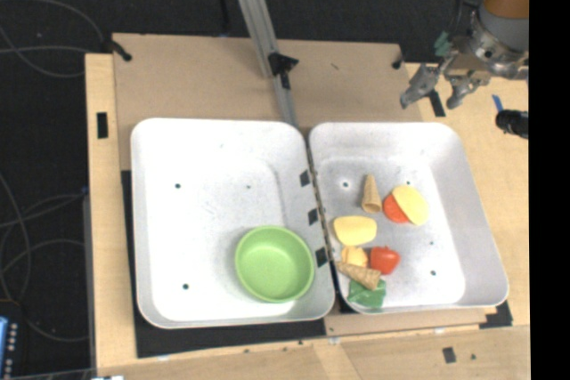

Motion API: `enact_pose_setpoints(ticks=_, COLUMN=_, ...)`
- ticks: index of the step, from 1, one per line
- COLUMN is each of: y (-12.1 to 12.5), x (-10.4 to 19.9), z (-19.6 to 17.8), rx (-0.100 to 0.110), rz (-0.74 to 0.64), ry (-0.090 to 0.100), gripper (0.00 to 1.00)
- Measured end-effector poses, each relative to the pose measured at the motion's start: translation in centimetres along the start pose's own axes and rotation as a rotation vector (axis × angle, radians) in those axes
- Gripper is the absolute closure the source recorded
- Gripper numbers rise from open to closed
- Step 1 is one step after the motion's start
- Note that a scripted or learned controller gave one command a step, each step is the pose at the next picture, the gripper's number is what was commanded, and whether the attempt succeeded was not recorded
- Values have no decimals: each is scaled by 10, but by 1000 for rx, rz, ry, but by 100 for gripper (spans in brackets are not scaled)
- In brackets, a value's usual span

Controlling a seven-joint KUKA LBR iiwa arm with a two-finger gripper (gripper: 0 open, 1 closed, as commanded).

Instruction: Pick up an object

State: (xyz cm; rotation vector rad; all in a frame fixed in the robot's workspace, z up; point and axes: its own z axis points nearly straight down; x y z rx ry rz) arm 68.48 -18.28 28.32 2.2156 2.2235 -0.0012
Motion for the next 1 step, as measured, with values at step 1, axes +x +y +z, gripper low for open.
enact_pose_setpoints(ticks=1, y=0, x=-1, z=0, rx=1, rz=0, ry=-2, gripper=0)
